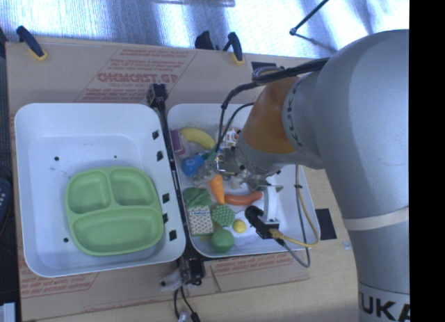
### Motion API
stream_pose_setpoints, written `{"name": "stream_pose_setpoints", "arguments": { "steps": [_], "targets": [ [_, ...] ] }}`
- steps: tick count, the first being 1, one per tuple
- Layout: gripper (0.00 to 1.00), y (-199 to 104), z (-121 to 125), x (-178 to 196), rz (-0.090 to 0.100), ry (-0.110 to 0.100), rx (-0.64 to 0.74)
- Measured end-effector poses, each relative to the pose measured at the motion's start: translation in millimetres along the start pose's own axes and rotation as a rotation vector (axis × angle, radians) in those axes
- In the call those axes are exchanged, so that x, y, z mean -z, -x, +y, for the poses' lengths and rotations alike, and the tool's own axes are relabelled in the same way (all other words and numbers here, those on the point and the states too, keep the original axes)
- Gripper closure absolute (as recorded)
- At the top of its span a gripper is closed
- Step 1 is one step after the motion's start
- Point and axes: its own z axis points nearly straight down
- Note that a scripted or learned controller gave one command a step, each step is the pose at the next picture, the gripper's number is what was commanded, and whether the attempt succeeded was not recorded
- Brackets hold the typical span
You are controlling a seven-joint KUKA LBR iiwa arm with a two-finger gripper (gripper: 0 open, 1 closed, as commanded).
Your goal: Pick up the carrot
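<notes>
The carrot (217, 188) is a short orange piece standing nearly on end in the middle of the right bin (311, 224). My gripper (225, 166) hangs right above its upper end, at the tip of the grey arm with the orange band. The wrist and cables cover the point where they meet, so whether the carrot sits between the fingers cannot be made out. A longer orange-red piece (245, 199) lies flat just to the carrot's right.
Around the carrot in the right bin are a banana (197, 137), a blue item (192, 166), a green leafy piece (196, 196), a patterned box (200, 220), a green netted ball (224, 214) and a lime (222, 240). The left bin (42, 133) holds a green divided plate (115, 211).
</notes>
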Motion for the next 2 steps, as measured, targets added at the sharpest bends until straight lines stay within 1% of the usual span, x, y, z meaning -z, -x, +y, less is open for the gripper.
{"name": "stream_pose_setpoints", "arguments": {
  "steps": [1,2],
  "targets": [
    [1.00,-0.2,0.4,10.5,0.000,-0.001,0.005],
    [1.00,-41.6,41.4,133.4,0.001,0.003,-0.234]
  ]
}}
